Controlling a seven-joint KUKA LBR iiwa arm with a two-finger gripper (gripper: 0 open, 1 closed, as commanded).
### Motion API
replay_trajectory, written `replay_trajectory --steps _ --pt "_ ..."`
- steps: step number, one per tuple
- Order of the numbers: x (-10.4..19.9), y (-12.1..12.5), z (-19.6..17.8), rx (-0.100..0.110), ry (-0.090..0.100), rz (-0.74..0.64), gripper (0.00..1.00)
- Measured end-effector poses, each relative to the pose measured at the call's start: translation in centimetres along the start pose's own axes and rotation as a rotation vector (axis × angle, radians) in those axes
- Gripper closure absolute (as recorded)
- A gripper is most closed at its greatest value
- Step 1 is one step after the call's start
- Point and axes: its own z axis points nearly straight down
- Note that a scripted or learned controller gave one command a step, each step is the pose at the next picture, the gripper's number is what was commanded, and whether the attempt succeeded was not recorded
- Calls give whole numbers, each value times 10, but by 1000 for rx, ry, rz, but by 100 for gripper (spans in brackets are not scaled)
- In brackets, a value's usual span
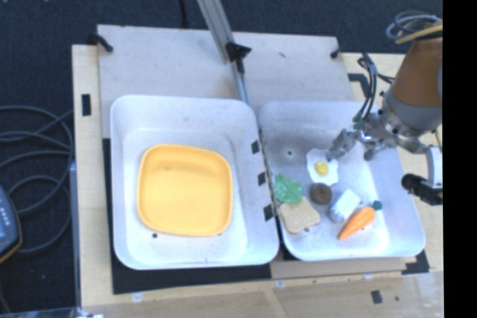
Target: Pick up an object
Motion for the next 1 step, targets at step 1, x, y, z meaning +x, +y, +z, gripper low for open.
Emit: replay_trajectory --steps 1 --pt "4 -9 47 -1 0 -1 0"
